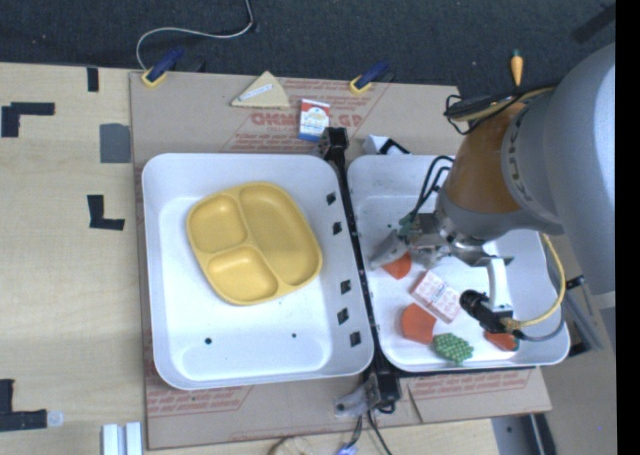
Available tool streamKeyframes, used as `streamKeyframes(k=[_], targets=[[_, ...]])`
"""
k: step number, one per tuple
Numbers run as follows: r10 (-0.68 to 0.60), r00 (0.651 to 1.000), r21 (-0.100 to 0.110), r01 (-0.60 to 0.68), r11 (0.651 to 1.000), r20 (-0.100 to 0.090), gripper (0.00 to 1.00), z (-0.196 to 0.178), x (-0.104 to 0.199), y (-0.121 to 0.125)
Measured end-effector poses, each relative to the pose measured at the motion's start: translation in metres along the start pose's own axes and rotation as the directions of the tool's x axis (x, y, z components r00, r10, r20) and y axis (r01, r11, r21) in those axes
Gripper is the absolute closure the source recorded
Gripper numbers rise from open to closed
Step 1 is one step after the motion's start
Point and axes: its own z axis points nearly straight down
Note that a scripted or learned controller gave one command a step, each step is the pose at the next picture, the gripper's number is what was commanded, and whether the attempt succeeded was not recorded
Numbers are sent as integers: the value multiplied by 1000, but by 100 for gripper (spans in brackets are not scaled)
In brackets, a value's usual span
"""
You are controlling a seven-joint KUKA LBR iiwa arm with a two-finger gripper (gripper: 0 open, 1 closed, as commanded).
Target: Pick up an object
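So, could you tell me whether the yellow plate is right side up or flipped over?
Right side up: the yellow plate lies in the left bin with its three hollow compartments facing the camera.

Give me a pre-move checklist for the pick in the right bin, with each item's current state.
1. End effector is over the right shallow white bin: ok.
2. A target lies close: the small orange piece sits just below the end effector: ok.
3. Object already held between the fingers: cannot tell, the wrist hides them.
4. Other candidates are free of the arm: the white and red patterned packet, larger orange block and green textured lump lie apart from it: ok.
5. Yellow three-compartment plastic plate stays in the left shallow white bin, out of the path: ok.
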Motion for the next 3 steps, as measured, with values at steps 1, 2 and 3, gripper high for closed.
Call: streamKeyframes(k=[1, 2, 3], targets=[[1, 1000, -1, -1, 1000, 2, 100, -10, -1, 0], [1, 1000, -1, -1, 1000, 2, 0, -10, 0, 0], [-1, 1000, -1, 1, 1000, 1, 0, -99, 28, 45]])
